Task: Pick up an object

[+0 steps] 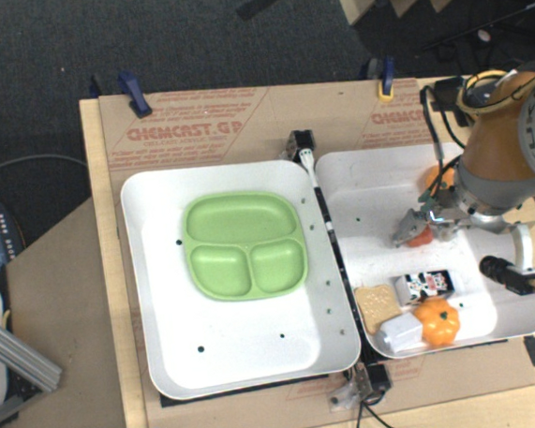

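**Gripper down in right bin, grasp unconfirmed**

Nearest the camera, along right bin's (377, 174) front edge: orange pumpkin (438, 322) touching a white block (401, 335), tan cracker (376, 305) just beside, small dark packet (428, 285) behind those. Clustered against the low wall, likely slid there from prior handling. All loose, well apart from the tool.

Mid-bin: gripper (418, 228) reached in from the right, tips low over the bin floor. Red-orange item (421, 236) seen right at the tips, touching or just under them. Couldn't tell if it sat between the fingers, or whether they were released or clenched: too small, partly hidden by the wrist. Judged as the pick target, given the tool's position.

Further back: another orange thing (432, 179) half hidden behind the arm, unidentified.

Left bin (153, 295): green tray (245, 242) with three compartments, flat and centred, untouched.

Judgement: grasp stage, lift not yet done. Risk: small flat item on slick floor, easy to push rather than pinch.
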### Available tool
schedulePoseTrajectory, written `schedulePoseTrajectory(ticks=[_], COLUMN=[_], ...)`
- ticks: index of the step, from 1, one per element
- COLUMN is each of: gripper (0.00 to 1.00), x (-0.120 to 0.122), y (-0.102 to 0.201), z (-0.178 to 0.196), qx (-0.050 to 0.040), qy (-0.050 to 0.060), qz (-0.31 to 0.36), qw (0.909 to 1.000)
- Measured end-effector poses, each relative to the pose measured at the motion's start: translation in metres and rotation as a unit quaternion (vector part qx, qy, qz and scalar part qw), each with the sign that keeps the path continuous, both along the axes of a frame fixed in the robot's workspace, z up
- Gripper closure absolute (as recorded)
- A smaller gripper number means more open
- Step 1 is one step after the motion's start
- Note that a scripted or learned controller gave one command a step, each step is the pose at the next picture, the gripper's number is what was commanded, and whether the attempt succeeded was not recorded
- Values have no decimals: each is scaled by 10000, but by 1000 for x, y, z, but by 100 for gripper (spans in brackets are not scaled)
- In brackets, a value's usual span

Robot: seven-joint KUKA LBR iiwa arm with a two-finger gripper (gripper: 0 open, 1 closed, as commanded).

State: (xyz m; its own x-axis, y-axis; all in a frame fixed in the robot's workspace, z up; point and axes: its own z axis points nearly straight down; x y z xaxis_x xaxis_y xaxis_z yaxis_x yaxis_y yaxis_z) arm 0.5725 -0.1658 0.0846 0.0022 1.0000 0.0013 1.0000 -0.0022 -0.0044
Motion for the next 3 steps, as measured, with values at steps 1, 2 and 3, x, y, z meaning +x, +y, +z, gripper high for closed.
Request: schedulePoseTrajectory(ticks=[1, 2, 3], gripper=[100, 100, 100], x=[2, 19, 49], y=[1, 73, 146], z=[10, 0, 107], qx=[-8, -3, -2], qy=[-24, -22, -79], qz=[10, 42, 47], qw=[10000, 10000, 10000])
